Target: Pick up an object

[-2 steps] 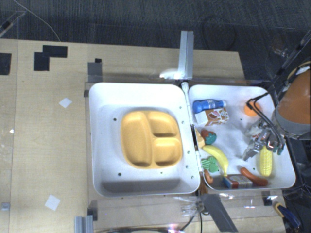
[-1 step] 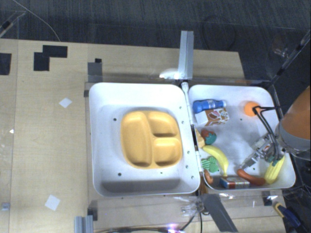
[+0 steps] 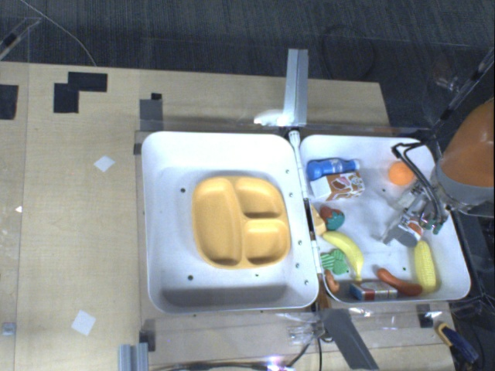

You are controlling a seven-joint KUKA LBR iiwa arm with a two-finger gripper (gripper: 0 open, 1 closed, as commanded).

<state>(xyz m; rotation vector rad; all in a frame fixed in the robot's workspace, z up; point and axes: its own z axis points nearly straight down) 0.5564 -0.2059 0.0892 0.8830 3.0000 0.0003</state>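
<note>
- A yellow divided tray [image 3: 238, 220] is seen in the left bin [image 3: 166, 207].
- The gripper [image 3: 404, 229] is lowered at 3 o'clock in the right bin [image 3: 371, 147], apparently touching nothing.
- A corn cob [image 3: 425, 264] lies just beside it at 5 o'clock.

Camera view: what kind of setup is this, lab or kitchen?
Most likely a robot lab bin-picking bench, not a kitchen. Two white bins sit side by side on a wooden bench; the right one holds toy food such as a banana and corn, with the gripper over it.
</note>
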